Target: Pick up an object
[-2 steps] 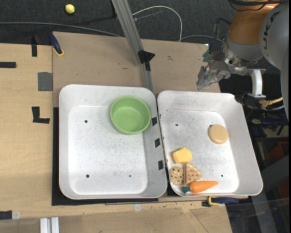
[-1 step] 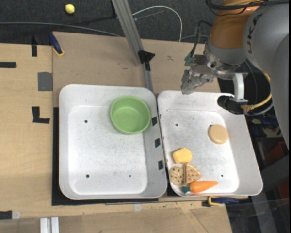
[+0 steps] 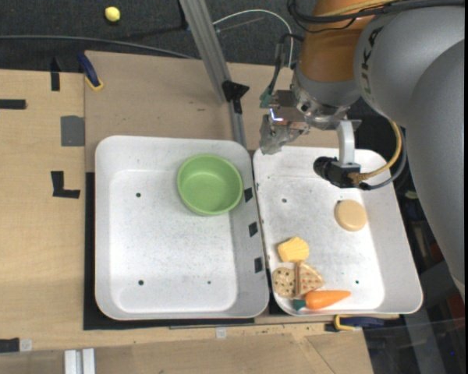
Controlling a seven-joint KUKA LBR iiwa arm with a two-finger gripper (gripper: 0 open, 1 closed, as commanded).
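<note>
- Gripper [image 3: 274,140] is seen at right bin's [image 3: 390,232] far-left corner — finger state cannot be told.
- Nearest candidate — tan round piece [image 3: 350,214] — lies nearward and right of it.

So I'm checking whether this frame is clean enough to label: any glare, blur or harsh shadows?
Camera view: even, soft light, with faint shadows under the green bowl and the food in the right bin; mild sheen on the orange band; the gripper looks slightly blurred; bins and food are in focus.
</note>
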